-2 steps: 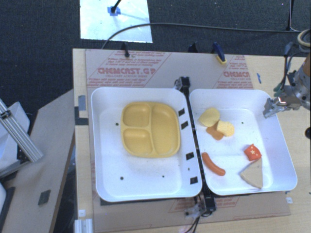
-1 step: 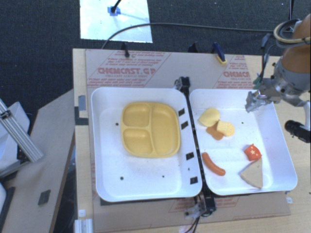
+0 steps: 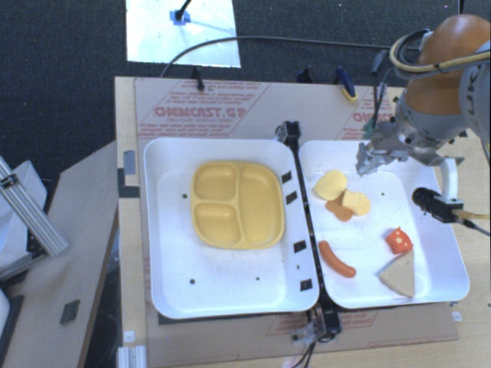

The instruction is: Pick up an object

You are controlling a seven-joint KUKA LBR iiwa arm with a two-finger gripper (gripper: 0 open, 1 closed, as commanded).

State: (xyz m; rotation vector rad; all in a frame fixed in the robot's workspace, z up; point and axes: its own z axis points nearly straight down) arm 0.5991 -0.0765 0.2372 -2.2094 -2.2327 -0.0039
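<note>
- Two shallow white bins sit side by side on the bench (image 3: pixel 192 102); left bin (image 3: pixel 173 282), right bin (image 3: pixel 445 282).
- Left bin holds a yellow divided plate (image 3: pixel 236 204) with three compartments, lying flat near the bin's middle.
- Right bin holds toy food. A yellow round piece (image 3: pixel 331 184) lies in the far-left part; a second yellow piece (image 3: pixel 357 202) is just right of it, and an orange piece (image 3: pixel 337 209) pokes out between and below them, touching both.
- An orange sausage (image 3: pixel 337 259) lies slantwise near the left wall, toward the near side.
- A red strawberry-like piece (image 3: pixel 398 241) sits right of centre, with a tan wedge (image 3: pixel 399 276) just nearer, close to touching it.
- Gripper (image 3: pixel 370 162) hangs over the far part of the right bin, just right of and beyond the yellow round piece, apart from it.
- Jaws: cannot tell whether wide or narrow; nothing seen between them.
- Arm (image 3: pixel 445 75) reaches in from the right, orange band uppermost.
</note>
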